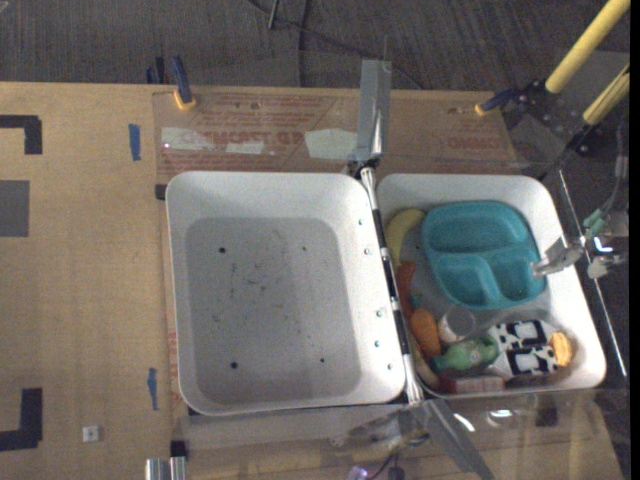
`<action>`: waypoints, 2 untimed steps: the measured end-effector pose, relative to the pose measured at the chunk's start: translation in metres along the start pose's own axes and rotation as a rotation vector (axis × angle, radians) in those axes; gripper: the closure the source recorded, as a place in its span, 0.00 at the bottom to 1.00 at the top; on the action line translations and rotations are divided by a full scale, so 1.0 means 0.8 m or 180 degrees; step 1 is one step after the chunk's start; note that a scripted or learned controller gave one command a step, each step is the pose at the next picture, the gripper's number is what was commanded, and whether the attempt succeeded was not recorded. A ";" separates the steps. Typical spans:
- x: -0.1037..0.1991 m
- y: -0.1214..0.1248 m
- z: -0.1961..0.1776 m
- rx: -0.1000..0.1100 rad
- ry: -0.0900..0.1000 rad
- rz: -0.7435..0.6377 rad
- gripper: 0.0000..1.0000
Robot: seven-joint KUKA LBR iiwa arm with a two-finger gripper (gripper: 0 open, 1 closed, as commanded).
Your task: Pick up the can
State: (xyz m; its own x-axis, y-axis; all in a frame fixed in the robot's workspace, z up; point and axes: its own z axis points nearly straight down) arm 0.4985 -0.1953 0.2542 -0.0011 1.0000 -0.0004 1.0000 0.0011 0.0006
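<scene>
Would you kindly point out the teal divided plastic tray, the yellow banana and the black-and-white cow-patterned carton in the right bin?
Teal divided plastic tray (478,236): camera view, upper compartment floor.
Yellow banana (399,230): camera view, middle of its curved body.
Black-and-white cow-patterned carton (524,347): camera view, centre of its top face.

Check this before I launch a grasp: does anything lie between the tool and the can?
Yes. The teal plate lies between the tool at the right bin's right rim and what looks like the can. A carrot and green bottle crowd the can closely.
</scene>
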 end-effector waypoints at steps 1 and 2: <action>-0.031 -0.009 0.184 0.0001 0.0017 -0.0290 0.00; -0.032 -0.004 0.201 -0.0103 -0.0035 -0.1113 0.00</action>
State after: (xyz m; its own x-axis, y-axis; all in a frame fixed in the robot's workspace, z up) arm 0.4954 -0.2209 0.0932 -0.3433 0.9391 -0.0169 0.9386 0.3436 0.0303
